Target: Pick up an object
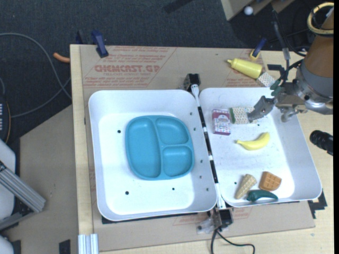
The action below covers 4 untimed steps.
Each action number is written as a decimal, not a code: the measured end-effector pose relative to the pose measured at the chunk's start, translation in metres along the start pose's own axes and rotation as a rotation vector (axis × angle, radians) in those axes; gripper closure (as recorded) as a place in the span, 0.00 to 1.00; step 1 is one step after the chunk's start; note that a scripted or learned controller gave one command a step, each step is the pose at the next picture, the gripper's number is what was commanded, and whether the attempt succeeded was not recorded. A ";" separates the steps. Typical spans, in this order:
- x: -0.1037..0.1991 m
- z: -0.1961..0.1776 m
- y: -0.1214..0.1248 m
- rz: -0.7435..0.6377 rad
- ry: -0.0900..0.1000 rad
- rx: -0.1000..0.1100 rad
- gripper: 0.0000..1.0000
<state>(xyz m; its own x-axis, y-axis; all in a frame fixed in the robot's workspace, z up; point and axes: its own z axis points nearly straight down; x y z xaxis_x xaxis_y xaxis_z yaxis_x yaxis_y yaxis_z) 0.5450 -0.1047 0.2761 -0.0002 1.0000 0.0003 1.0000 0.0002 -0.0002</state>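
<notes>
Claw [263,109]: over right bin [296,165], above banana [253,142], near far rim; finger state cannot be told; wrist cut off.

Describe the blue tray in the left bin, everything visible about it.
The blue tray is a light blue divided plate with rounded corners, looking like smooth plastic. It has three compartments: one long section on its left side and two smaller ones on its right. It lies flat, right way up, slightly rotated, near the middle of the left bin, resting on the bin's white floor. Nothing sits in it and nothing else touches it.
</notes>
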 end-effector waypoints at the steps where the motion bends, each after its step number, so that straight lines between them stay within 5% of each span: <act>1: -0.083 0.086 0.021 0.002 -0.001 0.003 0.00; 2: -0.067 0.191 0.027 0.000 0.001 0.002 0.00; 3: -0.068 0.180 0.028 0.002 -0.001 -0.002 1.00; 4: -0.027 0.190 0.109 0.000 -0.001 0.001 1.00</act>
